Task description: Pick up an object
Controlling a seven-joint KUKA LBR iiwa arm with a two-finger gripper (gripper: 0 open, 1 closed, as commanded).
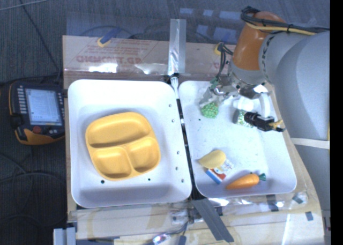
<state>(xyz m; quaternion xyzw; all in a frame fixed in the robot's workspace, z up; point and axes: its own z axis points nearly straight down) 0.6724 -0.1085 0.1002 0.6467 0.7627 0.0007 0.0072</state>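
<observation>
**Gripper over green ball, far corner of right bin**

Left white bin [75,131]: yellow plastic three-compartment plate [123,145], roughly centred. Right white bin [278,153]: green bumpy ball [210,110] near the far left corner, pale yellow wedge [212,158] touching a red-white-blue packet [220,173], orange toy carrot [244,180] at the near edge. Gripper [217,91] sits just above the ball; can't tell if the claw is spread or pinching. Nothing visibly held.

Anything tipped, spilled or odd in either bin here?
Nothing stands out. The yellow tray lies flat in the left bin; the carrot, green ball and other small items lie loose in the right bin.
</observation>
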